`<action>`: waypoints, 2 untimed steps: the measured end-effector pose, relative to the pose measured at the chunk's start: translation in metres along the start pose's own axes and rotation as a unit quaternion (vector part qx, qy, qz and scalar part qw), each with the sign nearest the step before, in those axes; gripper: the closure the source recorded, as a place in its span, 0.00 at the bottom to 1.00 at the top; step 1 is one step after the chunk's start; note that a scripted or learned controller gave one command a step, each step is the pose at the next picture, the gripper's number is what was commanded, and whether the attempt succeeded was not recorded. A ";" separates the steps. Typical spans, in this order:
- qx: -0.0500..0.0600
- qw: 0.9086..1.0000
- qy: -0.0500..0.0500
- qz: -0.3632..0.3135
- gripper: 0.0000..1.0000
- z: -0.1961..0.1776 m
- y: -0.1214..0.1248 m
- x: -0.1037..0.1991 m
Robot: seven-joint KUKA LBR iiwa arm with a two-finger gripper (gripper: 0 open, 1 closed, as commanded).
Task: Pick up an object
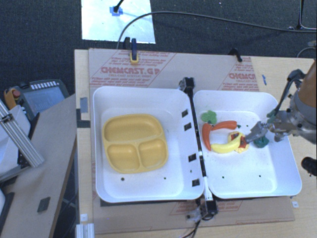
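Toy food, a small heap of plastic pieces, lies in the right-hand shallow white bin (247, 177), toward its left and upper part. Going from the left of the worktop (81, 148): the left-hand shallow white bin (143, 95) holds a pale yellow plastic tray with three compartments (133, 142), one long compartment at the far side and two smaller ones nearer the camera, lying flat near the middle of that bin. A black seam with clips (194, 138) runs between the two bins.

Across it, in the right bin, a small green leafy toy piece (209, 116) sits farthest up. Just below it an orange-red curved plastic piece (224, 125) arches to the right, and an orange carrot-shaped piece (206, 137) points down beside the seam. A yellow banana-shaped toy (226, 147) lies under them, touching a small red and yellow bit (241, 142) at its right end.

My gripper (258, 133) reaches in from the right, low over the bin, its tip just beside that right end of the banana. A dark green small object (262, 143) sits right under my tip. Whether my fingers are wide, narrow or closed on anything I cannot tell from this angle. My grey wrist (297, 123) hangs over the bin's right rim.
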State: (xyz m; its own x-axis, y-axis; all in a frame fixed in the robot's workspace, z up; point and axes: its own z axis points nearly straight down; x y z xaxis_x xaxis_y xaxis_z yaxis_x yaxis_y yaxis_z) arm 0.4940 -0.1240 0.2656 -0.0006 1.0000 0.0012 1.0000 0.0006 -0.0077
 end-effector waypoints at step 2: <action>-0.002 1.000 0.000 0.000 0.00 0.058 0.001 0.003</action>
State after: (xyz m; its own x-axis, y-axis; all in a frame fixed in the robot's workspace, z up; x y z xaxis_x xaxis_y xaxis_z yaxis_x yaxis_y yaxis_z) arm 0.4949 -0.1208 0.2075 -0.0012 1.0000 0.0012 1.0000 0.0012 -0.0039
